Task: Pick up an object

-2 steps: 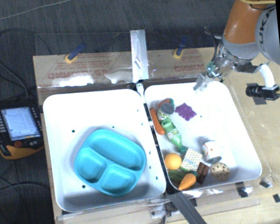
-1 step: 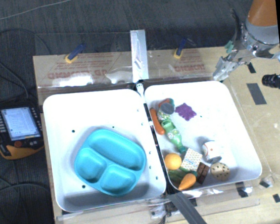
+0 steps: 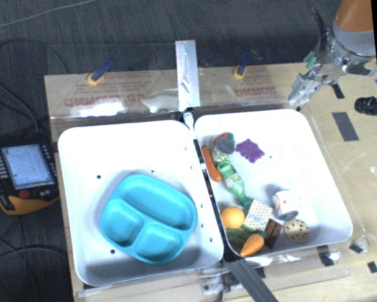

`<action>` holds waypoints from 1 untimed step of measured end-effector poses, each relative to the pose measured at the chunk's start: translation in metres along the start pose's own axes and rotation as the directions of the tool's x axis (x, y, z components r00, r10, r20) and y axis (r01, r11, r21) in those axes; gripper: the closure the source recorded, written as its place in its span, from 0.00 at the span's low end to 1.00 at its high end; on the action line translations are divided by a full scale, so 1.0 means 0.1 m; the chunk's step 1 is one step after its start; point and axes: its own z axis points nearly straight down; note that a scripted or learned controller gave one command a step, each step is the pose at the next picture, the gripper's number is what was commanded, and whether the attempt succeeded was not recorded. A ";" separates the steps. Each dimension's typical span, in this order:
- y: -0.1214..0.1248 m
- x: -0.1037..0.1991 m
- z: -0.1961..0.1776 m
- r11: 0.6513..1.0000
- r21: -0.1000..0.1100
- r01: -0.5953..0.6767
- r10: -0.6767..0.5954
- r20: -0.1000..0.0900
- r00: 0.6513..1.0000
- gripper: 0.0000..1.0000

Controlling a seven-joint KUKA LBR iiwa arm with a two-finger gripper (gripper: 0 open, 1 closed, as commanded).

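The gripper hung above the bench just outside the back right corner of the right bin, with nothing in it. Whether it stood apart or together, you could not tell at this size.

Candidates all lay in the right bin, crowded along its left wall and front: an orange ball, a carrot-shaped piece, a green bottle-like item, a purple scrap, a small white cup and a spotted die.

Judgement: you would do best to go for the white cup or the purple scrap, since each sat apart from its neighbours with room either side. The ball and carrot piece touched other items and sat against the wall; a descent there risked a jam.

The left bin held a blue divided tray. Bench was pale board; a pendant lay on the dark floor left of it.
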 end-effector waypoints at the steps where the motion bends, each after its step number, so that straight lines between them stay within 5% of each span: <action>1: 0.01 0.01 -0.09 1.000 0.000 0.001 -0.001 0.001 1.000 1.00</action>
